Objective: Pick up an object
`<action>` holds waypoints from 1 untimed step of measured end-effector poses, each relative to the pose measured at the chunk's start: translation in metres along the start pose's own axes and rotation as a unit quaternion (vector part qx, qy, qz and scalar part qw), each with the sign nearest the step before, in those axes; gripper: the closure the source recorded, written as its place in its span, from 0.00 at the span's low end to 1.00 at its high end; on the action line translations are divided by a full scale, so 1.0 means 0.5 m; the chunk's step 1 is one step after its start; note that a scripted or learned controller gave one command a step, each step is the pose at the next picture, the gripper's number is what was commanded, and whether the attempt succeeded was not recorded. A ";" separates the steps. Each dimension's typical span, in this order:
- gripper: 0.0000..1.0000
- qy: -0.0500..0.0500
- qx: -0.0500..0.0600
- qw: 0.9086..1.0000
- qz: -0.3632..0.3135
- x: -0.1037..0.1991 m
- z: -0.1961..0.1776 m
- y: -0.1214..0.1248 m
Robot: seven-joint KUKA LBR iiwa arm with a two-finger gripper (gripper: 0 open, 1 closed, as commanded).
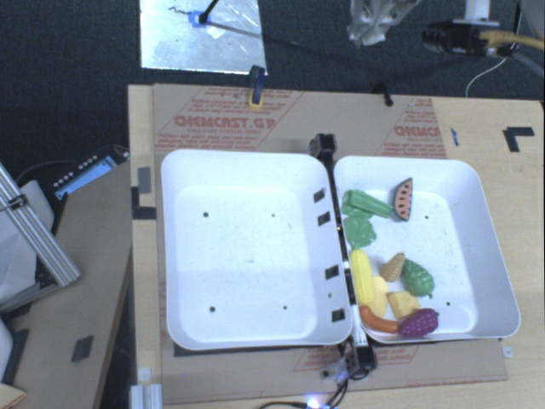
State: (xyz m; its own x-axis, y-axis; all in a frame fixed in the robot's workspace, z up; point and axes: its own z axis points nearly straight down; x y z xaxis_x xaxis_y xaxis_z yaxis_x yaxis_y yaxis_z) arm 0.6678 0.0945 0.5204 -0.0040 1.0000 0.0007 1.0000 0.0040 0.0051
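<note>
My gripper hangs high at the top of the view, above the floor behind the bench and far from the bins. Nothing shows between its fingers. The right bin holds several toy foods: a watermelon slice, green leafy pieces, a yellow corn cob, a tan cone-shaped piece, a dark green piece, a yellow chunk, a purple grape bunch and an orange-red carrot. They cluster along the bin's left and front.
The left bin lies beside the right one, joined by a black clipped divider. A shiny metal sheet lies on the floor behind the bench. A grey frame stands at the left.
</note>
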 end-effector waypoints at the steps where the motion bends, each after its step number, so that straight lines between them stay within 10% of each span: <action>1: 1.00 -0.002 0.003 1.000 0.005 -0.160 0.084 0.000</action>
State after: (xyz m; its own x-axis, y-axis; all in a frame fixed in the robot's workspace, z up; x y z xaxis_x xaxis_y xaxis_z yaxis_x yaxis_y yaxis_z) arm 0.6683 0.0145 0.4784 0.0056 1.0000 -0.0024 1.0000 -0.0056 -0.0014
